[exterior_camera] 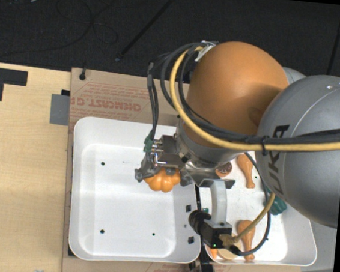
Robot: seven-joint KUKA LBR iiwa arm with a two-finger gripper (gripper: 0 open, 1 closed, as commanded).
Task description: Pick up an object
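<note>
My gripper [154,174] hangs over the right part of the left white bin [83,183]. A small orange pumpkin-shaped object [163,182] sits at its fingertips, with one grey finger [142,173] pressed against its left side and the other hidden behind it. The gripper looks shut on this object. The arm's large orange band and grey body cover the bin's back right corner and much of the right bin.
The right bin [302,255] holds an orange-tan drumstick-shaped piece [247,169] at the back, a similar one [246,232] near the front, and a teal item [278,205] partly under the arm. Brown cardboard [110,99] lies beneath both bins.
</note>
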